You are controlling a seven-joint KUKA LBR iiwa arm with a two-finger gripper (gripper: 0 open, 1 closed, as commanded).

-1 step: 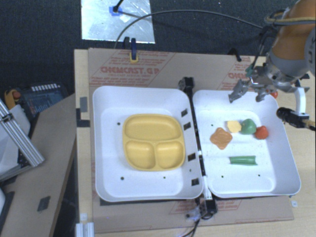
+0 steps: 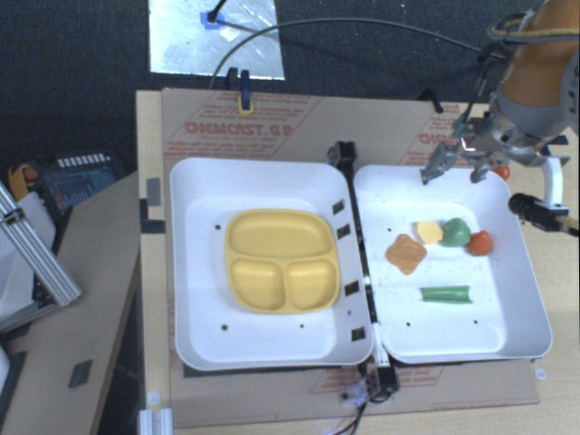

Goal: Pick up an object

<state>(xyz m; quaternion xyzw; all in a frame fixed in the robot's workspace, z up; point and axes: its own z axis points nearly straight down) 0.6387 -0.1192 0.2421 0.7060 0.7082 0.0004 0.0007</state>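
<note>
- My gripper [image 2: 453,163] hangs spread, holding nothing, over the right bin's [image 2: 521,338] far edge.
- Toys [image 2: 441,243] cluster mid-bin; the bean [image 2: 446,293] lies apart, nearer the front.
- Best: descend squarely on the bean.

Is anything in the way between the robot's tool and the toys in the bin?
Nothing visible blocks it. The tool hovers over the far edge of the right bin, with bare bin floor between it and the toys: yellow piece, green ball, red ball, orange piece, green stick.
</note>
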